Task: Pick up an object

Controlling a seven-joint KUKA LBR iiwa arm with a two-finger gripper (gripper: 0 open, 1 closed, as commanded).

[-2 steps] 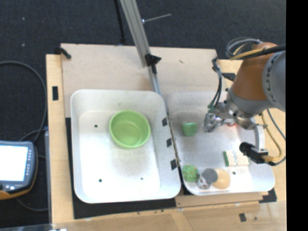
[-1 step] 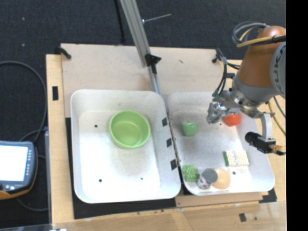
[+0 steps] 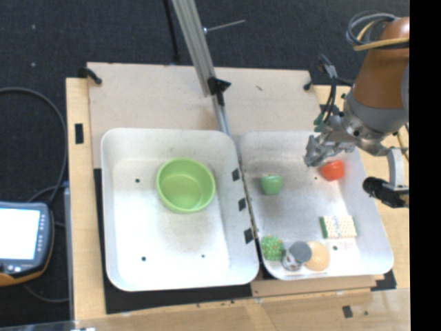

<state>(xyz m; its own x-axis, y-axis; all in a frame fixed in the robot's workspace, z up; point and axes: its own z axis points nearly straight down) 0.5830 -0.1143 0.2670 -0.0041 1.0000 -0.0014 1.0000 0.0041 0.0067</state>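
The claw (image 3: 315,154) hangs over the right bin (image 3: 365,212); its spread I cannot tell. A small red-orange object (image 3: 333,170) lies just beside it.

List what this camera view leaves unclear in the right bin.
- Gripper: small and blurred; whether it touches the red-orange object beside it is unclear.
- Red-orange object: too blurred to identify.
- Grey round object and tan one at the right bin's near edge: crowded together, identities and contact unclear.
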